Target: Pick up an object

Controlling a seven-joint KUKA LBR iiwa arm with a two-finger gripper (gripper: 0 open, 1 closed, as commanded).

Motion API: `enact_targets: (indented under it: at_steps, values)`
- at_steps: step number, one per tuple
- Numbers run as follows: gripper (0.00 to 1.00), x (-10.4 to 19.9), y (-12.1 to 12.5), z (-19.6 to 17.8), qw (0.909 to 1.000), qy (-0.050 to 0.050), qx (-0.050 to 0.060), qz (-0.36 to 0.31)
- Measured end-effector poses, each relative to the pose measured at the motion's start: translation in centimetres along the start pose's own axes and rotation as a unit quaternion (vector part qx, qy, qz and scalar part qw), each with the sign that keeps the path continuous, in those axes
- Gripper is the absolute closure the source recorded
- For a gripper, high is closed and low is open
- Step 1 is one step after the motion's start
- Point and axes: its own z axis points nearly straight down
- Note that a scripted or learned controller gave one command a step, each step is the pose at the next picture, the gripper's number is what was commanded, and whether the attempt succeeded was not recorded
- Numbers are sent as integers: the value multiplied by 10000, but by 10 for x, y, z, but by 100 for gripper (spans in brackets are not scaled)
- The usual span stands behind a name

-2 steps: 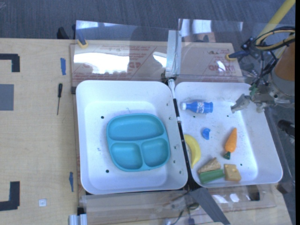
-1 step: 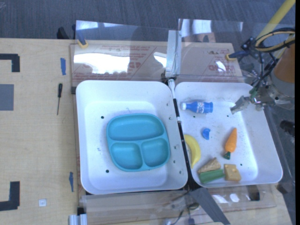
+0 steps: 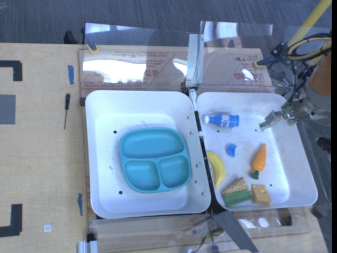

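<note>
While the arm is cut off at the frame edge, its tool point(image 3: 269, 120) hangs over the right bin point(image 3: 295, 157), its state impossible to tell.
Bottle point(image 3: 222, 120) lies left of the tool; carrot point(image 3: 259, 158) sits just below it; banana point(image 3: 216, 167) is half hidden by the bin rim.

Divided tray point(image 3: 155, 159) in left bin point(image 3: 100, 141); bottle point(image 3: 222, 120) in right bin point(image 3: 300, 188)

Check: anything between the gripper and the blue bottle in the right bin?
Nothing visible. The gripper hovers at the right bin's upper right, and the blue bottle lies to its left with bare bin floor between. The carrot sits lower, off that line.
</note>
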Motion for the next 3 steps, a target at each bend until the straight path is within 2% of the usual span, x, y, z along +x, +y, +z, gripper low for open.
enact_targets:
  at_steps: [3]
  values:
    - [0, -3, -8, 1, 9956, -28, -15, -931]
